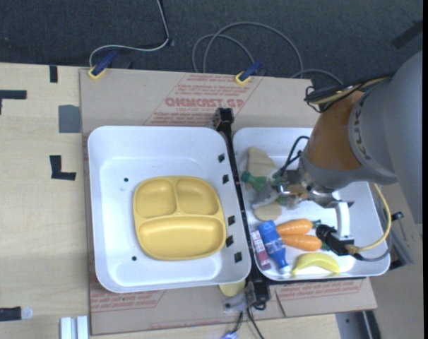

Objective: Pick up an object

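The arm reaches from the right down into the right bin [366,270]. My gripper [288,188] sits low near that bin's middle, its tip among the objects by the left wall. Just left of it lie a green-and-tan item [255,180] and a beige piece [260,161]. Below it are two orange carrots [299,234], a blue tube [272,244] and a yellow banana [316,263]. The wrist covers the fingers.
The left bin [104,189] holds a yellow divided plate [179,215]. A black divider with clips [232,189] runs between the bins. Cables loop over the dark surface behind the cardboard, and a yellow cable trails along the right bin's right side.
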{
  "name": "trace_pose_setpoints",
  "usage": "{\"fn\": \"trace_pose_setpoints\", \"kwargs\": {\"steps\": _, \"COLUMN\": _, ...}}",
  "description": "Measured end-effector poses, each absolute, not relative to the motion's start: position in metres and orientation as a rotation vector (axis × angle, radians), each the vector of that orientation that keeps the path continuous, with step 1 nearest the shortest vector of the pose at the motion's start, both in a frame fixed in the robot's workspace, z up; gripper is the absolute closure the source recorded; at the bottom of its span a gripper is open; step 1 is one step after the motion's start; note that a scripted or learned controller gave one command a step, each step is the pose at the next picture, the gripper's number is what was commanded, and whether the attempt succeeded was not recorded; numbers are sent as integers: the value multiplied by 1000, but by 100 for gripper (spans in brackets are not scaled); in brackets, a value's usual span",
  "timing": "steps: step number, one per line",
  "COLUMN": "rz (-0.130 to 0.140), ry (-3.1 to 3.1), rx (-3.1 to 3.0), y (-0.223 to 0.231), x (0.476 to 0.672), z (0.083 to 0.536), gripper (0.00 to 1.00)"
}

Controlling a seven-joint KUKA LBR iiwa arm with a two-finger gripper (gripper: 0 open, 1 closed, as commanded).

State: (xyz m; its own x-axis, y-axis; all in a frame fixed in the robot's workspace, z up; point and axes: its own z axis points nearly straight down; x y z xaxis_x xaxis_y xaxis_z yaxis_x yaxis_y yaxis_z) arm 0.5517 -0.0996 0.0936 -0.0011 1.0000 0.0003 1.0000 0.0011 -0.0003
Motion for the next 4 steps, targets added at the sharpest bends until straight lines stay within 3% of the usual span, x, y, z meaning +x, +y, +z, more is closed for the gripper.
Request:
{"fn": "trace_pose_setpoints", "kwargs": {"steps": 1, "rz": -3, "ry": -2229, "rx": -2221, "y": -105, "x": 645, "z": 85, "gripper": 0}}
{"fn": "trace_pose_setpoints", "kwargs": {"steps": 2, "rz": -1, "ry": -2226, "rx": -2220, "y": -105, "x": 642, "z": 96, "gripper": 100}}
{"fn": "trace_pose_setpoints", "kwargs": {"steps": 3, "rz": -12, "ry": -2234, "rx": -2216, "y": -40, "x": 652, "z": 191, "gripper": 100}}
{"fn": "trace_pose_setpoints", "kwargs": {"steps": 4, "rz": 6, "ry": -2219, "rx": -2214, "y": -3, "x": 547, "z": 190, "gripper": 100}}
